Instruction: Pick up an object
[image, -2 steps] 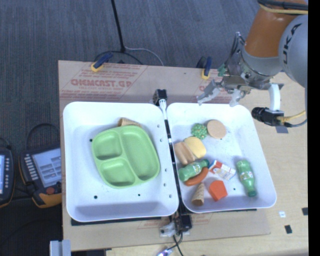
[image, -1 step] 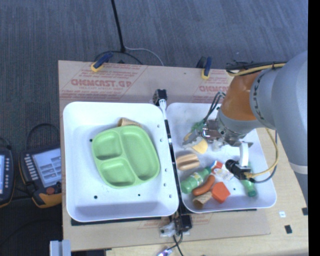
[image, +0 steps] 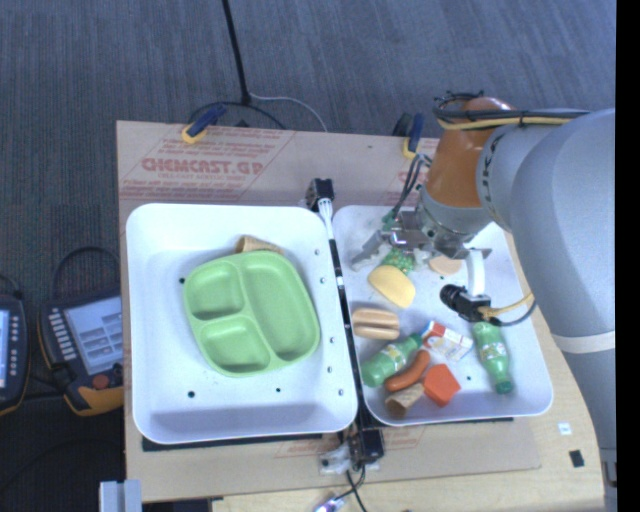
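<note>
Green bottles (image: 492, 356), a hot dog bun (image: 375, 323) and an orange block (image: 441, 383) crowd the right bin (image: 520, 405) — the claw (image: 400, 238), its spread hard to tell, hangs just beyond the yellow lemon (image: 393, 286).

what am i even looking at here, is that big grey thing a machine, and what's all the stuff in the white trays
Yes, the big grey shape is a robot arm with an orange band near its wrist. It reaches in from the right of the picture, which comes from one fixed camera above the bench, looking down at a slant.

Its grasping part, the end effector, is low over the right bin, near the top of a pile of toy food. I can't tell whether it holds anything.

That bin holds a yellow piece, a hot dog bun, two green bottles, a sausage and an orange block.

The left bin holds a green divided plate. Both bins sit on a brown board.
</note>
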